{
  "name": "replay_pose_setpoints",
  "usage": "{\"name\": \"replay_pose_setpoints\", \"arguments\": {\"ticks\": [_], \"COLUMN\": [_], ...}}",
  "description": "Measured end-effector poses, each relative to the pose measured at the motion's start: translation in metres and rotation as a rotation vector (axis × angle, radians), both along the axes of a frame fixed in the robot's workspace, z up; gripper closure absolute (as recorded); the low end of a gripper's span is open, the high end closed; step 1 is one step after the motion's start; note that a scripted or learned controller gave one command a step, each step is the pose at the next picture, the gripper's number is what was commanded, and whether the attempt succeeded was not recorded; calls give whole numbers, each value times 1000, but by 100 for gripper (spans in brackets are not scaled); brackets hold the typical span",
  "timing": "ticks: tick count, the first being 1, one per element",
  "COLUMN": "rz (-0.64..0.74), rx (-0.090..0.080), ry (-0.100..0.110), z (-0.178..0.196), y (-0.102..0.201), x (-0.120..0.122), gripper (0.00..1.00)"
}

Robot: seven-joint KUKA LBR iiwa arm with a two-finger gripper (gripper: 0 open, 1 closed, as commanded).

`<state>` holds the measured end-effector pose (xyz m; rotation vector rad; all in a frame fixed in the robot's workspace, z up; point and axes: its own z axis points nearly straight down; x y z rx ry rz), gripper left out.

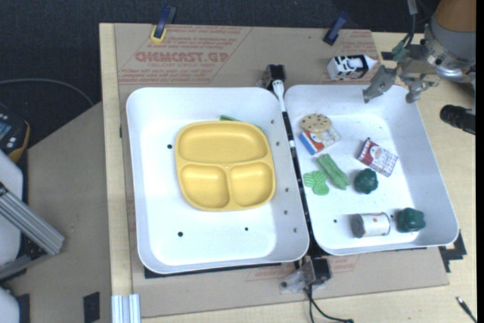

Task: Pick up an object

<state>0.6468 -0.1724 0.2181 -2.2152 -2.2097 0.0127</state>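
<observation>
My gripper (396,89) hangs over the far right corner of the right bin (435,185), open, with nothing between its fingers. The bin holds a round cookie (314,122), a red and blue packet (318,140), a green pickle (332,171), a light green piece (316,183), a dark green ball (366,181), a red and white box (376,156), a small can (370,224) and a dark green lump (411,219). All of them lie nearer the camera than the gripper.
The left bin (151,223) holds a yellow divided plate (224,164) with a green sliver (230,118) behind it. A black and white toy (352,66) lies on the bench beyond the right bin, left of the gripper. Clamps (161,24) sit at the board's far edge.
</observation>
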Motion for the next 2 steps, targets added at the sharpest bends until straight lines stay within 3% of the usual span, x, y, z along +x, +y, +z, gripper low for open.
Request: {"name": "replay_pose_setpoints", "arguments": {"ticks": [1, 2], "rz": [3, 2], "rx": [-3, -3], "ry": [-14, -10], "z": [9, -48], "y": [0, -8], "x": [3, 7], "gripper": [0, 0]}}
